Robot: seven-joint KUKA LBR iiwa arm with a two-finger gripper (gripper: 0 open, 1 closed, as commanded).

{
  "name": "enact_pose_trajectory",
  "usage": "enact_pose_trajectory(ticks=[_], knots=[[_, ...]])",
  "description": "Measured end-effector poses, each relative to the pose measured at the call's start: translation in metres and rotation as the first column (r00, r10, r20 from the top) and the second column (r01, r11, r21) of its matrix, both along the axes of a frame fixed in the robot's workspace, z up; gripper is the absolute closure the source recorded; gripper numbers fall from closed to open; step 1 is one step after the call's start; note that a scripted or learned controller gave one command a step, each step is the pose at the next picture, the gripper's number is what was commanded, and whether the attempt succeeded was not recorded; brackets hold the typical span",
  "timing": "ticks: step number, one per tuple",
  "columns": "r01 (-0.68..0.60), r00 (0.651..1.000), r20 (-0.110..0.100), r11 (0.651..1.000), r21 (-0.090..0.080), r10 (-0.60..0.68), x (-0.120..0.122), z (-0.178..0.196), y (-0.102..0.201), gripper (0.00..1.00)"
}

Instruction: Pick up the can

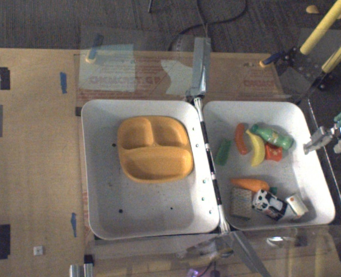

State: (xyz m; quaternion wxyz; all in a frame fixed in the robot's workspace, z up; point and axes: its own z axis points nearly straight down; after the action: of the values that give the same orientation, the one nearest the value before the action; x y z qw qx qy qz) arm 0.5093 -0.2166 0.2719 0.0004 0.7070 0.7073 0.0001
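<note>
A small pale can (297, 205) with a red mark lies on its side in the near right corner of the right bin (317, 180). It touches a black-and-white cow-patterned carton (268, 203). My gripper (323, 143) hangs over the bin's right rim, up and to the right of the can and well apart from it. Nothing shows in its grasp.
The right bin also holds a green bottle (272, 136), banana (255, 149), red piece (273, 153), orange sausage shape (241, 138), green pepper (223, 152), carrot (251, 184) and grey grater (240, 202). An orange divided plate (155, 149) sits in the left bin (101, 201).
</note>
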Motion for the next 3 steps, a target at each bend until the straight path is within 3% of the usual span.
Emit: enact_pose_trajectory(ticks=[1,2,3], knots=[[0.004,1.000,0.000,1.000,0.000,-0.004,0.018,-0.108,0.004,0.00],[0.031,1.000,0.000,1.000,0.001,-0.031,0.043,-0.177,0.008,0.00],[0.034,0.999,0.003,0.999,0.000,-0.034,0.043,-0.167,0.006,1.00]])
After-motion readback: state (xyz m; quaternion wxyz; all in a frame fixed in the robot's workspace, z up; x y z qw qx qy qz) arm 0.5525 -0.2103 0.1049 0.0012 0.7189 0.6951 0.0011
